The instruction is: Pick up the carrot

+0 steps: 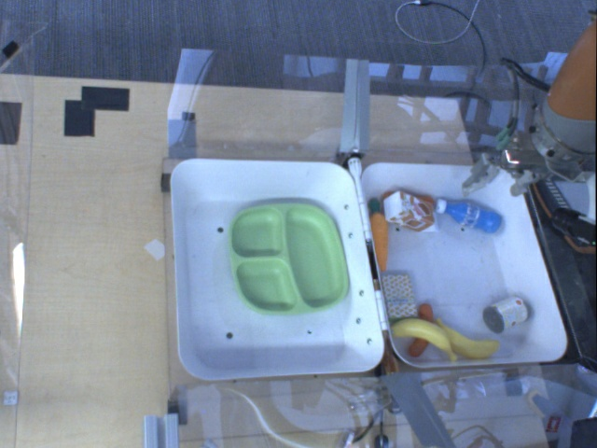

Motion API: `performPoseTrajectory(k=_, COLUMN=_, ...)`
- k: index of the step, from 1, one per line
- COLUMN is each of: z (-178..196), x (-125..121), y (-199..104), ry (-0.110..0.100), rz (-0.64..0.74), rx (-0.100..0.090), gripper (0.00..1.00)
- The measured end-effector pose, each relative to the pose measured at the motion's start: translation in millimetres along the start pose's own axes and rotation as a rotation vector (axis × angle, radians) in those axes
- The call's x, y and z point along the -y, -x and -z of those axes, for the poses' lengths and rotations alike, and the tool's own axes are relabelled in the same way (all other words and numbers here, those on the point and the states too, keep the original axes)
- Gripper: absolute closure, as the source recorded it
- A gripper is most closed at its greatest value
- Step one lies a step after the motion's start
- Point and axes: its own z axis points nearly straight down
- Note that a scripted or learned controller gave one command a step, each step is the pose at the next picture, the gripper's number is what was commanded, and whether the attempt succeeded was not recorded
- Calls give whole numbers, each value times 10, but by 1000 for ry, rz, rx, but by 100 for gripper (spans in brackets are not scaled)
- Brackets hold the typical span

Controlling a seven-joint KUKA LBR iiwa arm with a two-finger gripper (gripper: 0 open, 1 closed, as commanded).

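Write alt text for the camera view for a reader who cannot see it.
A carrot lies along the left wall of the right bin, with the gripper hovering at that bin's far right corner. Nearby lie a banana, a blue bottle and a small can; the left bin holds a green divided tray.

A robotics lab test cell, seen from above: a pale wooden table (93,250) carries two shallow white bins (187,278) set side by side, split by a metal rail (354,110) and fenced with clear plastic panels (191,101). Black marker shapes (93,108) are stuck to the tabletop. A loose cable (438,17) loops over grey carpet (233,7) behind, and a grey and orange industrial arm (569,101) leans in from the right among exposed wiring.
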Motion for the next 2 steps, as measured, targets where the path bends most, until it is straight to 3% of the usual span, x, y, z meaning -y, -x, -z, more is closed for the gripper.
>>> performPoseTrajectory(k=1, z=-712, x=465, y=-789, ry=-3, rz=-103, rx=-1, gripper=0)
performPoseTrajectory(k=2, z=-1134, x=391, y=-962, ry=-1, rz=-315, rx=-1, gripper=0)
